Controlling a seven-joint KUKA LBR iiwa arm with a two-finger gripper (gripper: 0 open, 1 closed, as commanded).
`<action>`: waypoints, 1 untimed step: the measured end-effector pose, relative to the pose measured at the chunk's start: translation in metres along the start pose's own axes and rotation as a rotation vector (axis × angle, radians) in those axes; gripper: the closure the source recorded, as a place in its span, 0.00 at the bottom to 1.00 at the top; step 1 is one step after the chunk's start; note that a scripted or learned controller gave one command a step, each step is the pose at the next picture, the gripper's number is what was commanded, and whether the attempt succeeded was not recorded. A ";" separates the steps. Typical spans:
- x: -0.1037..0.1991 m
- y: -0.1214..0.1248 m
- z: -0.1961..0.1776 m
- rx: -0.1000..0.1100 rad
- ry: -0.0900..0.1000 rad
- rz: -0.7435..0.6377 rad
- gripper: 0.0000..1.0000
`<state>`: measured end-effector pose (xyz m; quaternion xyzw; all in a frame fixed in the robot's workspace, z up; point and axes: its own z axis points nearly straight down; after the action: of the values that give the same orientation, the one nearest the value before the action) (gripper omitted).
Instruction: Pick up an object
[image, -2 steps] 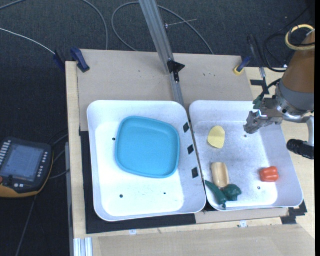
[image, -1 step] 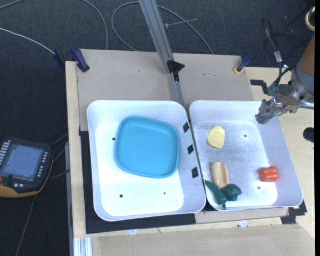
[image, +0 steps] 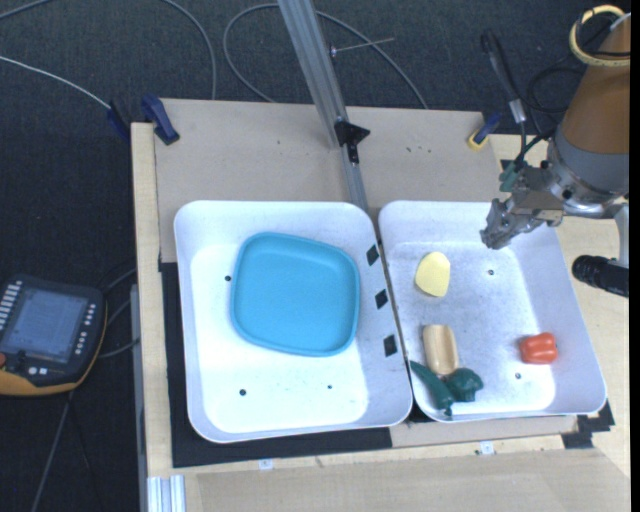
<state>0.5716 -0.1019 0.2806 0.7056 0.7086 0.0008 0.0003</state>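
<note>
The gripper (image: 497, 236) hangs over the right bin's (image: 570, 300) far edge, finger state unclear, near a pale yellow, rounded object (image: 433, 274).

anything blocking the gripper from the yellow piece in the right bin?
Nothing visible does. The gripper hovers over the far side of the right bin, and the yellow piece lies apart on bare bin floor to its near-left. The tan block, green toy and red piece sit nearer the front rim, off that path.

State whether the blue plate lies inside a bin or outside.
Inside: the blue plate lies flat within the left bin.
</note>
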 end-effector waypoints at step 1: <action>0.055 -0.007 0.017 0.002 0.001 0.000 1.00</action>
<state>0.5646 -0.0471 0.2637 0.7055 0.7087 0.0002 -0.0007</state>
